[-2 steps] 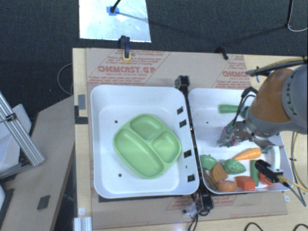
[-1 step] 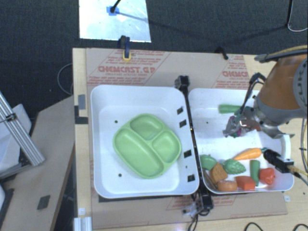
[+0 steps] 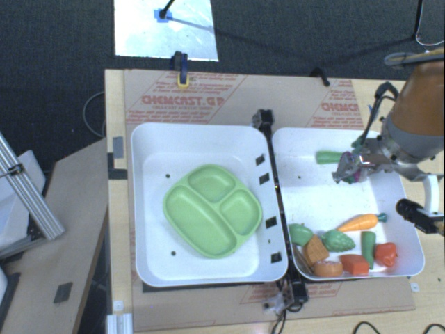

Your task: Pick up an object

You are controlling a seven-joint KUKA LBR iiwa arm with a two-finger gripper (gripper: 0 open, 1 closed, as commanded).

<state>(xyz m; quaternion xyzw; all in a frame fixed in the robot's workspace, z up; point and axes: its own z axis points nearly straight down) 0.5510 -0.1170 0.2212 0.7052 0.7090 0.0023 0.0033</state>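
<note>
A grey robot arm with an orange band reaches in from the right over the right-hand shallow white bin [image 3: 306, 186]. Its hand [image 3: 348, 168] sits low near the bin's upper wall, just beside a long green plastic vegetable [image 3: 327, 157] — whether it is clenched, released or touching that piece cannot be told from this slanted overhead view.

The other candidates lie crowded along the bin's lower edge, well apart from the hand: an orange plastic carrot [image 3: 359, 222], a knobbly green toy vegetable [image 3: 338, 241], a small red toy tomato [image 3: 386, 254] and others, touching or nearly touching.

The left-hand shallow white bin [image 3: 149, 186] holds a pale green divided plastic plate [image 3: 212, 211].

Risks, as a judgement: the long green piece lies close to the wall, so a closing hand may strike the bin or nudge the piece aside. Its smooth, rounded shape could slip out — and a grasp toward one end would let it tilt and drop.
</note>
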